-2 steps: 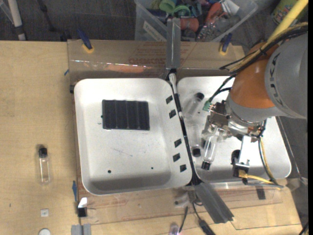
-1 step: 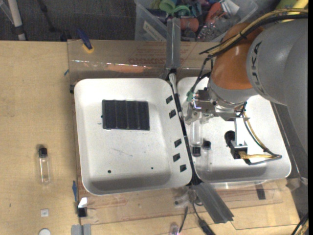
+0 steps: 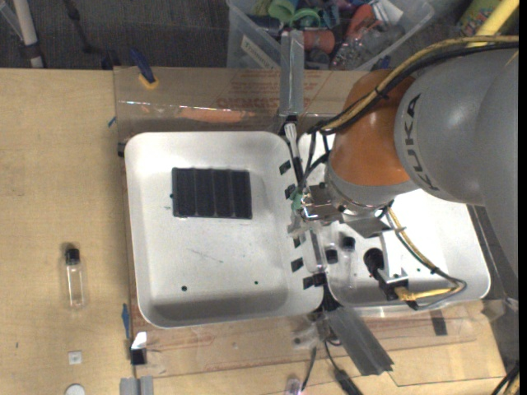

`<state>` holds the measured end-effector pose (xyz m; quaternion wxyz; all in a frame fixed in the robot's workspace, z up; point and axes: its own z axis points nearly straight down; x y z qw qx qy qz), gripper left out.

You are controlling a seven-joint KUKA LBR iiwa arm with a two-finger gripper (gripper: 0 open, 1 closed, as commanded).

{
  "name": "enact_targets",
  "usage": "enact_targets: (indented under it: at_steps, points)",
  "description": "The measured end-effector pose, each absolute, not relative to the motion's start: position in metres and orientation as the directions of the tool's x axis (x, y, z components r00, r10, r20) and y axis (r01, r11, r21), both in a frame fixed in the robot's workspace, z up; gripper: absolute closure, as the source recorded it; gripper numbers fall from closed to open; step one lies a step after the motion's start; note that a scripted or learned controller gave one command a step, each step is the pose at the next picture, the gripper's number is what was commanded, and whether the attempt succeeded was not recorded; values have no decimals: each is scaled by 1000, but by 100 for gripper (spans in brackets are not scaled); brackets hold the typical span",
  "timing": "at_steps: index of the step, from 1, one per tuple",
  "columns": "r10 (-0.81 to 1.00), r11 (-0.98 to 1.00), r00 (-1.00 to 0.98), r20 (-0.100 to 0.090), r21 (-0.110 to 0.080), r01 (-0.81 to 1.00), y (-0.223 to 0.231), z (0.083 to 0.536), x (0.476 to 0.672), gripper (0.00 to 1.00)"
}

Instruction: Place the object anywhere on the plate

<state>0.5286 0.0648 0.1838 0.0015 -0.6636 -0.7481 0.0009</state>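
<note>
Now | plate: black, ribbed, rectangular, flat in left bin | gripper: state unclear

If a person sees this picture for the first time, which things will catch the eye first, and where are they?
The big grey arm with its orange band comes first, reaching from the right over the right bin. Next comes the black ridged plate, lying in the upper middle of the left bin. Behind the bench, a clear tub holds colourful items.
</note>
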Motion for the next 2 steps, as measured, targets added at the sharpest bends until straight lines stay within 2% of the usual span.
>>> enact_targets:
  at_steps: [1,2]
  points:
    - [785,619,-619,2,-2,785,145,221,479,100]
    - [980,197,-197,0,10,980,133,92,512,100]
